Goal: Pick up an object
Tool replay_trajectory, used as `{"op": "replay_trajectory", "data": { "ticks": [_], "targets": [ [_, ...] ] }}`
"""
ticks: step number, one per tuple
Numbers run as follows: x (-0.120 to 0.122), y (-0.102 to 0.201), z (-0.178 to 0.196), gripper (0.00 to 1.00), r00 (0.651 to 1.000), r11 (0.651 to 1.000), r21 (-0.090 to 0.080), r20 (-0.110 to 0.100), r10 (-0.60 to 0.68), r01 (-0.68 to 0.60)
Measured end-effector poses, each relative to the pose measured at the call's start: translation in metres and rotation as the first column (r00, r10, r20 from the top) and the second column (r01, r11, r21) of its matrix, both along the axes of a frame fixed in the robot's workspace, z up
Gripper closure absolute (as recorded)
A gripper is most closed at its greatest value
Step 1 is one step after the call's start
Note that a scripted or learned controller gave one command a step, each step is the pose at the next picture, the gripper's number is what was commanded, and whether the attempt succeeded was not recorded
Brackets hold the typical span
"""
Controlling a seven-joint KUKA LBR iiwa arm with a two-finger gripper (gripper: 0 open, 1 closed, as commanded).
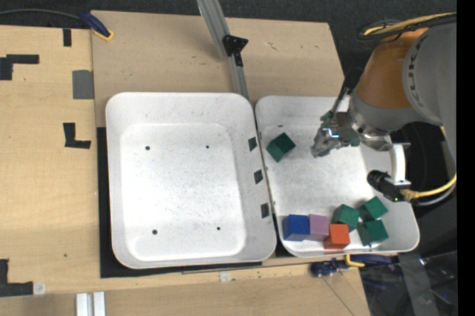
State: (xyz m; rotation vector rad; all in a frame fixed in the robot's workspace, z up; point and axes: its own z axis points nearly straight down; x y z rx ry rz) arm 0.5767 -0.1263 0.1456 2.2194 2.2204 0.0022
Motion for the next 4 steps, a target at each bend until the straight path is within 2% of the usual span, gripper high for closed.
{"op": "replay_trajectory", "data": {
  "ticks": [1,2,4],
  "targets": [
    [-0.008,-0.003,0.05,1.0,1.0,1.0,0.0,0.001,0.0,0.0],
    [0.001,0.004,0.106,1.0,1.0,1.0,-0.001,0.003,0.002,-0.002],
    [-0.005,0.1,0.083,1.0,1.0,1.0,0.001,-0.005,0.005,-0.005]
  ]
}}
